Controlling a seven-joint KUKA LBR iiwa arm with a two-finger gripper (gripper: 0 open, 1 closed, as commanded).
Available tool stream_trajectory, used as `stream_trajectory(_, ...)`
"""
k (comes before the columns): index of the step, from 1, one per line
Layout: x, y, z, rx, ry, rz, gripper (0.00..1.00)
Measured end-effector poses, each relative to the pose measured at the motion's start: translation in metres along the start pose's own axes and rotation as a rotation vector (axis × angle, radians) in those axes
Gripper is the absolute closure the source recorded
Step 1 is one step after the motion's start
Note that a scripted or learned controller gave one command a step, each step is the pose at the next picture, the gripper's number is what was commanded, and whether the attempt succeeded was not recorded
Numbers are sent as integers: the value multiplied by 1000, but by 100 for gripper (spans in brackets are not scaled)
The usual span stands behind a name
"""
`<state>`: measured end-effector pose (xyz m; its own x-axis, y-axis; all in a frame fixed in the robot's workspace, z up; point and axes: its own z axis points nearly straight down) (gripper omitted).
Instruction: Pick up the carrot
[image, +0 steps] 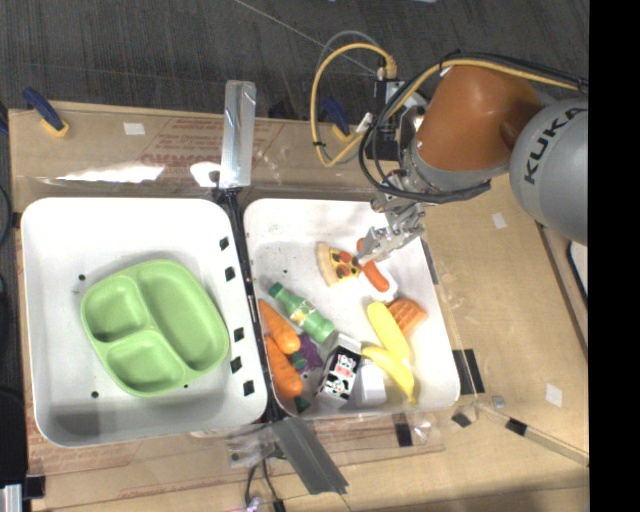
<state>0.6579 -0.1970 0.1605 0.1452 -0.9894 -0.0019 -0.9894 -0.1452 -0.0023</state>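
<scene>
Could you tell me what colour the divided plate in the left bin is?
The divided plate is light green, seen in the camera view.

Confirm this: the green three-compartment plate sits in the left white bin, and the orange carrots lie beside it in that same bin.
Wrong bin. The camera view shows the orange carrots in the right white bin, along its left wall. The green three-compartment plate does sit in the left white bin.

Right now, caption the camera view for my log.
Claw over the right bin near the pizza slice; carrot lies untouched by the divider.
</scene>
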Motion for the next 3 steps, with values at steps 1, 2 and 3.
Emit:
stream_trajectory(1,-11,-2,64,2,3,-349,100)
stream_trajectory(2,-23,-3,-20,3,2,213,100)
stream_trajectory(3,9,1,-85,2,2,-204,100)
